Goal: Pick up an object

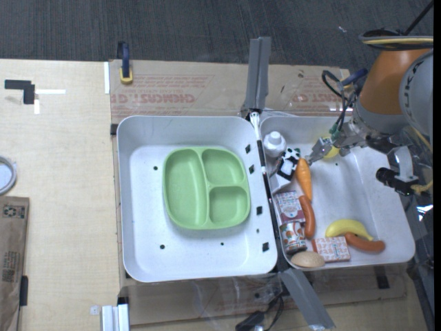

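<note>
Objects are heaped along the left side and near end of the right bin [386, 185]: a carrot [303, 178], a sausage [308, 216], a banana [348, 227], a small white bottle [274, 142] and some printed cartons [289, 219]. A green divided plate [205, 186] is seated in the left bin [138, 205]. The gripper [324, 148] is lowered at the right bin's far end, just beside the carrot's top; its tips look nearly closed, possibly on something yellow, though this cannot be told.

one fixed camera looks down at a slant on both white bins [131, 185], arm [396, 88] entering from the right.
</note>
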{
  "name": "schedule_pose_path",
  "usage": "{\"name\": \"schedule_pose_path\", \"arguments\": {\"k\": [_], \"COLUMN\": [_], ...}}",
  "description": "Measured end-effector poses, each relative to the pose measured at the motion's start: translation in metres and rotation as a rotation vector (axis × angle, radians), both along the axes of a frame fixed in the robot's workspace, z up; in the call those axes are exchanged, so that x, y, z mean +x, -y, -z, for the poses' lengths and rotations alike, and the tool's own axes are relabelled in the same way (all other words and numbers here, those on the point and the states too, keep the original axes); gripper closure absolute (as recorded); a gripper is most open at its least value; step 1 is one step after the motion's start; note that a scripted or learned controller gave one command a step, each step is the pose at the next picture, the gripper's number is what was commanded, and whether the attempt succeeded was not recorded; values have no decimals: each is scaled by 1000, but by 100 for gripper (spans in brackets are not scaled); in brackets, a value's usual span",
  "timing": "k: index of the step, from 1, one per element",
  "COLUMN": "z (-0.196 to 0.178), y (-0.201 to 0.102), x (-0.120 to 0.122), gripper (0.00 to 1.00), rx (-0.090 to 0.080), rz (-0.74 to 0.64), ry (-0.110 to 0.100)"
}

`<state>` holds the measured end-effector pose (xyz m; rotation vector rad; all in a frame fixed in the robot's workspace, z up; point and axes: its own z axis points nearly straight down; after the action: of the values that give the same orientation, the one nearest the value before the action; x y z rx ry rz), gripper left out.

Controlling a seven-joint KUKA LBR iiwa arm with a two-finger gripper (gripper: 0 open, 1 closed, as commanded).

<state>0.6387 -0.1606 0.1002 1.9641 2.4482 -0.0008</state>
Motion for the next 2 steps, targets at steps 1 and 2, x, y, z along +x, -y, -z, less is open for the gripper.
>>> {"name": "schedule_pose_path", "arguments": {"k": [1,2], "z": [-28,8], "y": [-6,4], "x": [7,21], "gripper": [0,0], "rx": [1,1], "rz": [92,128], "ry": [1,0]}}
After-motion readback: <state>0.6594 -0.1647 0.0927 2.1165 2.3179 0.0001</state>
